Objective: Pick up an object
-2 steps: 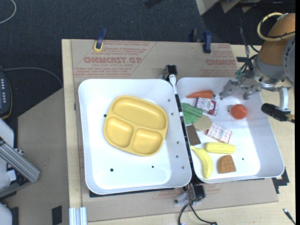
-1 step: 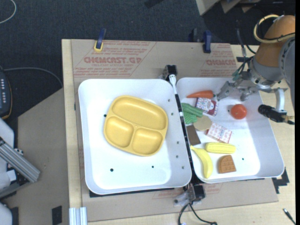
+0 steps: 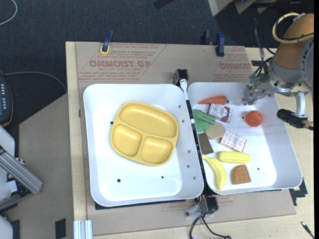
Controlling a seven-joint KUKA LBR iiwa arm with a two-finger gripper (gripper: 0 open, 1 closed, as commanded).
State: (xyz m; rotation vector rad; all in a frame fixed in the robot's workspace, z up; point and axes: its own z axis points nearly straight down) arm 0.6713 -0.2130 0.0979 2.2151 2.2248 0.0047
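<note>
Dark blue-grey carpet (image 3: 75, 14) covers the floor beyond and left of the pincer (image 3: 251, 97). The table (image 3: 75, 148) is pale wood, topped by brown cardboard (image 3: 149, 59) held by a yellow clamp (image 3: 105, 46) and a blue clamp (image 3: 219, 43) at the far edge. Aluminium rail (image 3: 20, 171) far left. Even, flat light.

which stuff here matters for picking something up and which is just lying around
For the job:
- gripper, over the right bin
- tomato
- carrot
- banana
- corn cob
- waffle
- two red-and-white packets

Just lying about:
- yellow divided plate in the left bin
- clamps at the board's far edge
</note>
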